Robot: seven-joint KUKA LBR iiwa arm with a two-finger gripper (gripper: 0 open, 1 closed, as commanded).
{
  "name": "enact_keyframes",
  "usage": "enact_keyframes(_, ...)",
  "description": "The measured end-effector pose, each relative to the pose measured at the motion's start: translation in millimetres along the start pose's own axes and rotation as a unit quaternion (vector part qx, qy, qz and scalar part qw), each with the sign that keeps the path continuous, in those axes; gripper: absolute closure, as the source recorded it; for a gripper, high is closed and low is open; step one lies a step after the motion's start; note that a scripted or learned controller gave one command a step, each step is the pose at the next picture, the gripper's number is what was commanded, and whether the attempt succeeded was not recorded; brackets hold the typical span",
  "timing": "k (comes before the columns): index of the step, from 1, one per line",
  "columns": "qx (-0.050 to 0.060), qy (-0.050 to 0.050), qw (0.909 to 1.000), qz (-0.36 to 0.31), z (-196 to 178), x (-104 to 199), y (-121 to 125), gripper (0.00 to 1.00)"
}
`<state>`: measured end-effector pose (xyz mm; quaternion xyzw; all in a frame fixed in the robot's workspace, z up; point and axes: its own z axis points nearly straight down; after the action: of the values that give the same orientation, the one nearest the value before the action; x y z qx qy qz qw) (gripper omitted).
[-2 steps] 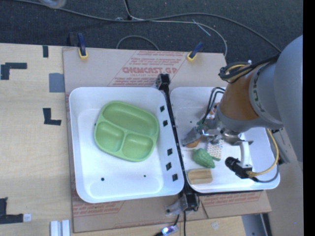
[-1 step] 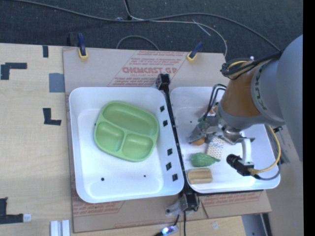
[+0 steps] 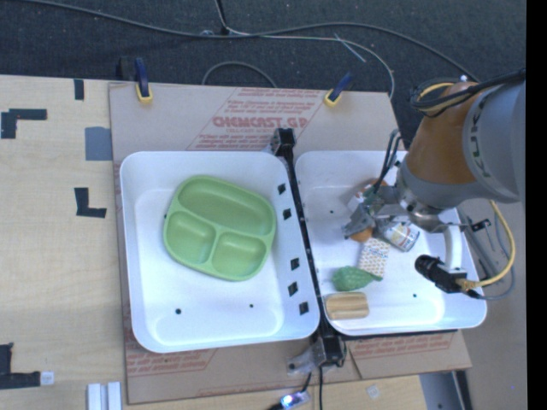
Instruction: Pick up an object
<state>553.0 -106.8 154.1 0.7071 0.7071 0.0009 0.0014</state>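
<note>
My gripper (image 3: 361, 220) reaches down into the right bin (image 3: 333, 171), over its middle. A small orange-brown bit shows right at the gripper's tip, too small to identify. Just below the gripper lies a small patterned white and orange pad (image 3: 374, 258). In front of that sits a green leafy piece (image 3: 354, 278). A tan wooden block (image 3: 346, 306) rests by the bin's near wall. A green divided plate (image 3: 220, 227) lies in the left bin (image 3: 145, 314).
A black divider strip (image 3: 295, 229) runs between the two bins. Both bins stand on a cardboard sheet (image 3: 248, 118) held by two clamps at the back. Cables trail across the dark floor behind the bench.
</note>
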Motion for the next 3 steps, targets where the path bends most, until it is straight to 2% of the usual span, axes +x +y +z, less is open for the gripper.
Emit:
enact_keyframes(2,0.000,0.000,1.0000,-0.001,-82.1,-1.8,4.2,1.00)
enact_keyframes(3,0.003,0.001,1.0000,-0.003,-69.2,53.3,1.1,1.00)
